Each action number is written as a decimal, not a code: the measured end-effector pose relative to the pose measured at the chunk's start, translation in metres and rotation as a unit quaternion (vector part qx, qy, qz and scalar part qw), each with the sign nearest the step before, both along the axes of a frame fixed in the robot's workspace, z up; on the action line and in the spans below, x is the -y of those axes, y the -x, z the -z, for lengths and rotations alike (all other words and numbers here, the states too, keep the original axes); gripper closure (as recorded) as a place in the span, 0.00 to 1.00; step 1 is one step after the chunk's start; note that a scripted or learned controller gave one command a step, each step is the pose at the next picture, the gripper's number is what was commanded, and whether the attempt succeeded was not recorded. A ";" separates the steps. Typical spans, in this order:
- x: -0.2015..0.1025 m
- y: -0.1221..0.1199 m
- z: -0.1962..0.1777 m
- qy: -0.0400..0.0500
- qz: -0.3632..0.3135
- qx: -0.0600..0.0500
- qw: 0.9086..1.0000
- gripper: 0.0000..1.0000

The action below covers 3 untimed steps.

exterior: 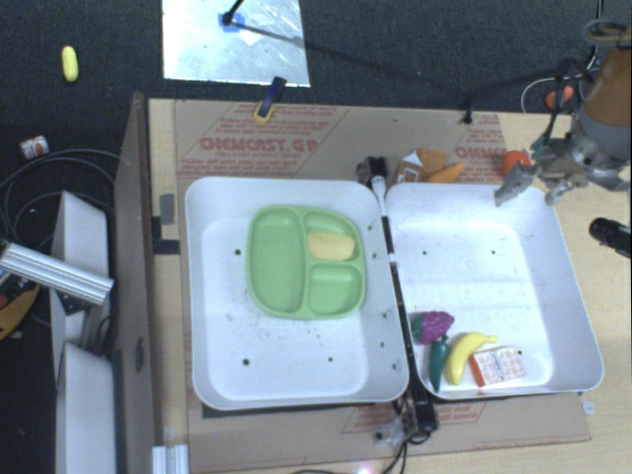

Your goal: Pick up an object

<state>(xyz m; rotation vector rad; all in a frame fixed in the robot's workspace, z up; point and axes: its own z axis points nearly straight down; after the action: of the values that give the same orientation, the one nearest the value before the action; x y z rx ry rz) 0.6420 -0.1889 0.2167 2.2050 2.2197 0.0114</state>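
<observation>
My gripper [530,192] hangs over the back right edge of the right bin [494,265], its two fingers spread apart with nothing between them. At the bin's front left corner lie a purple toy [433,325], a dark green toy [437,355], a yellow banana [466,353] and a red and white packet [498,365]. The left bin [222,363] holds a green divided tray [281,265] with a yellow block [331,246] in its upper right compartment.
Behind the bins on the cardboard lie an orange carrot-like toy [443,172], a brown piece [411,173] and an orange ball [515,161]. A black divider [392,265] runs between the bins. A foil sheet [235,28] lies on the floor beyond.
</observation>
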 end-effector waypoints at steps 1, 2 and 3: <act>0.018 0.044 0.114 -0.003 0.004 -0.011 1.000 0.00; -0.074 0.065 0.053 -0.003 -0.002 -0.005 1.000 0.00; -0.115 0.117 0.031 -0.003 0.000 -0.008 1.000 0.00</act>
<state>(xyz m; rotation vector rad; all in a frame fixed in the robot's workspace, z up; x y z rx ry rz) 0.5245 -0.0737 0.1853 2.2160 2.2309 0.0012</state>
